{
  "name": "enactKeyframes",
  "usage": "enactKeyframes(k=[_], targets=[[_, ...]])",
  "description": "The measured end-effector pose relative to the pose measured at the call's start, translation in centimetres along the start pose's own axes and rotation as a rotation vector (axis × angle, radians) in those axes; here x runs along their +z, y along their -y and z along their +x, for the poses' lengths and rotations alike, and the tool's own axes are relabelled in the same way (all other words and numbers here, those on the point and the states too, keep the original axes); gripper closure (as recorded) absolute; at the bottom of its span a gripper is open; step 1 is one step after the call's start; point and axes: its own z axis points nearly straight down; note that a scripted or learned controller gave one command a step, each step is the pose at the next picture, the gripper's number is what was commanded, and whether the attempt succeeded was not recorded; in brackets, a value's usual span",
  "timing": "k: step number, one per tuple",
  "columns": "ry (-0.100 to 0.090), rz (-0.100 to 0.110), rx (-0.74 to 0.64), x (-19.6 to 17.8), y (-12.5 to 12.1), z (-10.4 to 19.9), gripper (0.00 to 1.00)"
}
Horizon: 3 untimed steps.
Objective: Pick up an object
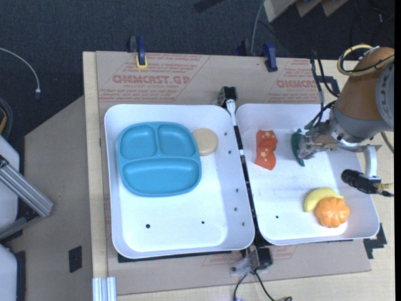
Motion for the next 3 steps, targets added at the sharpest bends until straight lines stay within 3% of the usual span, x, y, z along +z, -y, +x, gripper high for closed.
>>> enactKeyframes(k=[2, 3], targets=[[0.001, -0.006, -0.002, -10.1, -0.3, 0.7, 1.0], [0.0, -0.001, -0.001, -9.9, -0.4, 0.7, 1.0]])
